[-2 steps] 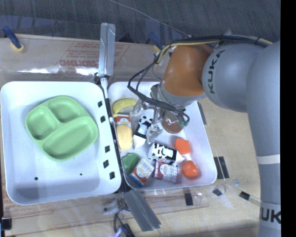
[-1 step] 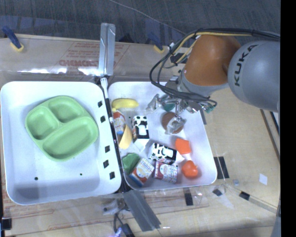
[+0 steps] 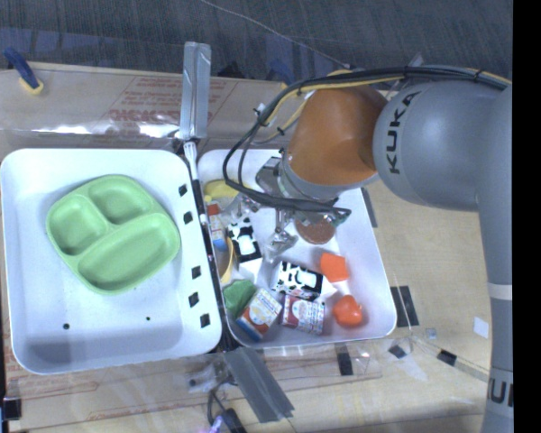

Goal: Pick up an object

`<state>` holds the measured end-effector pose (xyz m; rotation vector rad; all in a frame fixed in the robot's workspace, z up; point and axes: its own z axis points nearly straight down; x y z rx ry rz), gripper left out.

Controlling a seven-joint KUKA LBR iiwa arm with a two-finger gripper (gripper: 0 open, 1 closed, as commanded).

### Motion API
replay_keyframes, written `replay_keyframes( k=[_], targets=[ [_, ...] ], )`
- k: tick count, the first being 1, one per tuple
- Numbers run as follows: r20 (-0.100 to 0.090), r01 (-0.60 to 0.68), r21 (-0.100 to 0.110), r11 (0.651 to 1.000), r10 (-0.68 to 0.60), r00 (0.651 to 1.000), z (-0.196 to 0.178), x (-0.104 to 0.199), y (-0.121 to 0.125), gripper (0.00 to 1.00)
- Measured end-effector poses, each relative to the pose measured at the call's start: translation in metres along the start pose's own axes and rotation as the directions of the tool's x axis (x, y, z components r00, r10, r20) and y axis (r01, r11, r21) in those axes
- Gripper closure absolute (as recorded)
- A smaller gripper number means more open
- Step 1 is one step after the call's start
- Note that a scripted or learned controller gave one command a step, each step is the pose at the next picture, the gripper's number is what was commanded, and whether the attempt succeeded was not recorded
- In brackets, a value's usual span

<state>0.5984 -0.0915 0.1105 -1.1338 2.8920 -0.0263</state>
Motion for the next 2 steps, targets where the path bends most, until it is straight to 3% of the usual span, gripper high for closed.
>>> replay_keyframes(
  k=[1,2],
  targets=[
    [-0.005,0.014,-0.005,1.0,-0.014,1.0,0.005,0.005,-0.006,0.0],
    [-0.031,-0.184,-0.025,0.983,0.183,0.983,0.017,0.038,0.014,0.0]
  ],
)
